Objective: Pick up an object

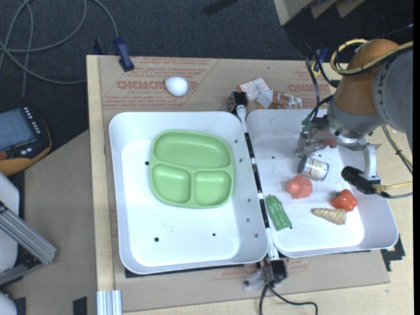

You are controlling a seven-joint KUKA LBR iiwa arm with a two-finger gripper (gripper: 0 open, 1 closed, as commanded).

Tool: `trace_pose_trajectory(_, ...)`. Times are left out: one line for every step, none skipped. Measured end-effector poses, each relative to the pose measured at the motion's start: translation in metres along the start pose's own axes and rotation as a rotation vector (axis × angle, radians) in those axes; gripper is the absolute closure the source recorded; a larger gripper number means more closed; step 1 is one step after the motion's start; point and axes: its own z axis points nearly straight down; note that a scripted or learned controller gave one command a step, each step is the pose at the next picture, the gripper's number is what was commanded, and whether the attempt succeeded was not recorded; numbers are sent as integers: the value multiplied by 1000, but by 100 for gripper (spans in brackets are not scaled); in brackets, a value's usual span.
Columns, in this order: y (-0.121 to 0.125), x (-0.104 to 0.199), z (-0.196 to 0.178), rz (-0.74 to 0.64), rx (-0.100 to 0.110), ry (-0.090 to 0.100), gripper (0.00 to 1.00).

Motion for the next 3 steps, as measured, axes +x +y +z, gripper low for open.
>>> trace_pose_trajectory(0,0,0,0,0,0,0)
trace_pose_trajectory(-41,-15,11,0,3,1,0)
trace_pose_trajectory(-40,-15,0,0,-1,0,100)
